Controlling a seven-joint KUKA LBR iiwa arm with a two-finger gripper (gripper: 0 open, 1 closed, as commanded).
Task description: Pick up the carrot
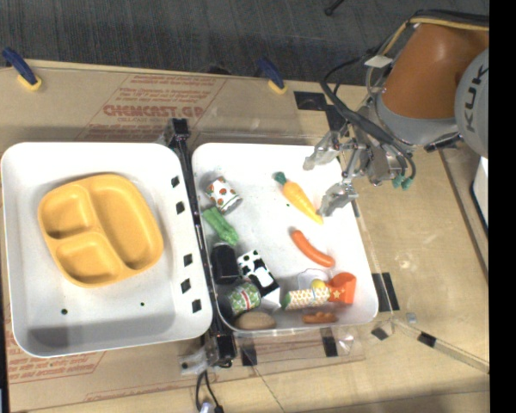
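The carrot (298,197), yellow-orange with a green top, lies in the upper middle of the right bin (254,163), pointing down and to the right. My gripper (324,181) hangs just to its right, near the bin's right wall. It is open, one finger (316,157) above the carrot's level and the other (334,200) close to its tip. Nothing sits between the fingers.
An orange-red sausage-like toy (312,247) lies below the carrot. Along the right bin's left side and bottom are a small can (224,194), a green vegetable (219,226), a black-and-white cow (259,270) and a red cup (343,287). The left bin (34,317) holds a yellow divided plate (99,228).
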